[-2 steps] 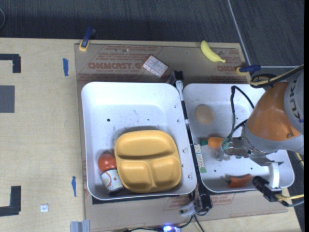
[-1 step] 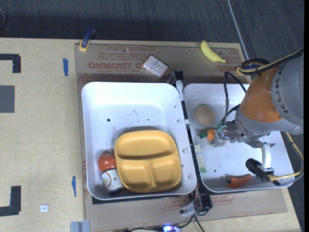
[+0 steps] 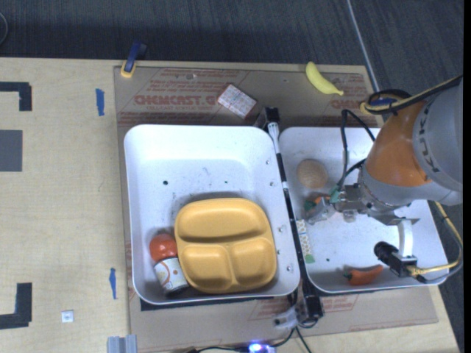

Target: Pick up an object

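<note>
On the left, the pale wooden surface (image 3: 59, 219) carries strips of blue tape and black marks. The left bin (image 3: 147, 160) holds a yellow compartment tray (image 3: 223, 243) turned face down near its front. A small can with an orange-red top (image 3: 166, 259) lies touching the tray's left edge. Behind the bins, on brown cardboard, a small checked packet (image 3: 235, 101) and a yellow banana (image 3: 322, 79) lie well apart.

The right bin (image 3: 324, 267) holds a tan egg-shaped ball (image 3: 312, 173) near its back left. Just in front of the ball is a small greenish object (image 3: 319, 205), too blurred to name. An orange carrot-like piece (image 3: 362, 274) lies at the front wall.

The grey arm with its orange band (image 3: 397, 153) reaches in from the right over this bin. Its pincer (image 3: 340, 197) points left, close beside the greenish object. Whether it is wide or narrow I cannot tell, nor whether it grips anything.
</note>
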Motion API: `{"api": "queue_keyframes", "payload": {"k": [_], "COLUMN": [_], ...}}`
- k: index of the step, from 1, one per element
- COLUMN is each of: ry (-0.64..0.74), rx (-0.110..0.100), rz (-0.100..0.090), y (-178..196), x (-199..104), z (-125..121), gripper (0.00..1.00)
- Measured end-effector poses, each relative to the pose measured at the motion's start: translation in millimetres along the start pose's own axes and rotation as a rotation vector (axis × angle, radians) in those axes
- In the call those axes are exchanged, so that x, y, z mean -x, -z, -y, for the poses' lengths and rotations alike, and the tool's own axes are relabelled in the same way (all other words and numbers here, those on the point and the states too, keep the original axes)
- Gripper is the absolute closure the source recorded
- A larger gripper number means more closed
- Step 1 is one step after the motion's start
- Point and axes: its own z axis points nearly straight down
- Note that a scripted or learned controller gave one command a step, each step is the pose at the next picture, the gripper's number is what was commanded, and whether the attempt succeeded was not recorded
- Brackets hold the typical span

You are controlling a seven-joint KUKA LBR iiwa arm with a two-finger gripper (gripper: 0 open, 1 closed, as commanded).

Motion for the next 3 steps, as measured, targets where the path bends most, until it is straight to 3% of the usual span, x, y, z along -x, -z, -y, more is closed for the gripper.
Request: {"api": "queue_keyframes", "payload": {"k": [2, 3], "ry": [0.0, 0.0], "rx": [0.003, 0.004], "rz": [0.001, 0.001], "y": [0.7, 0.6], "x": [-6.0, -6.0], "z": [52.4, 52.4], "gripper": [0.0, 0.0]}}
